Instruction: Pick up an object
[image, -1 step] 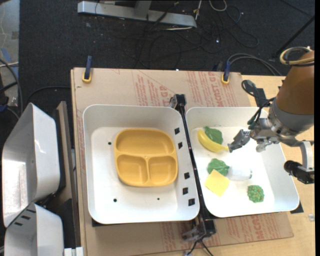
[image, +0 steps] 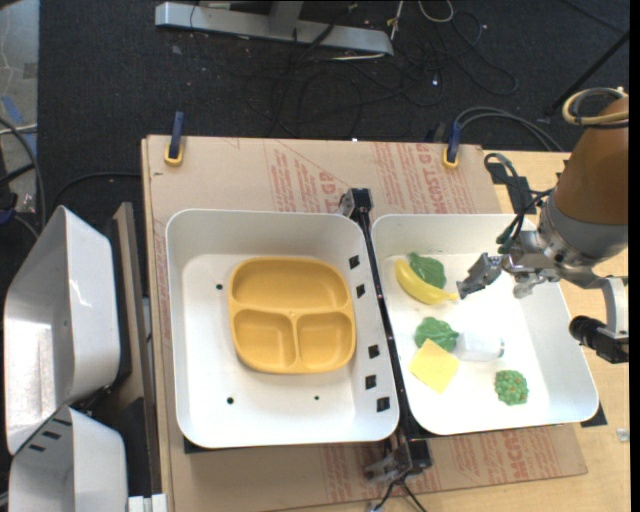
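Note:
The right bin (image: 560, 400) holds several small items: a yellow banana (image: 418, 288) with a green leafy piece (image: 429, 268) against it, another green piece (image: 436, 332), a yellow block (image: 434, 367), a pale translucent object (image: 481, 347) and a green broccoli-like ball (image: 511, 386). My gripper (image: 502, 279) hangs over the upper part of this bin, just right of the banana. Its fingers are spread open, with nothing between them.
The left bin (image: 200, 400) holds a yellow divided tray (image: 293, 313). A black divider strip (image: 375, 320) runs between the two bins. The arm's grey and orange body (image: 596, 190) stands over the right bin's far right corner. Cables lie beyond the bench.

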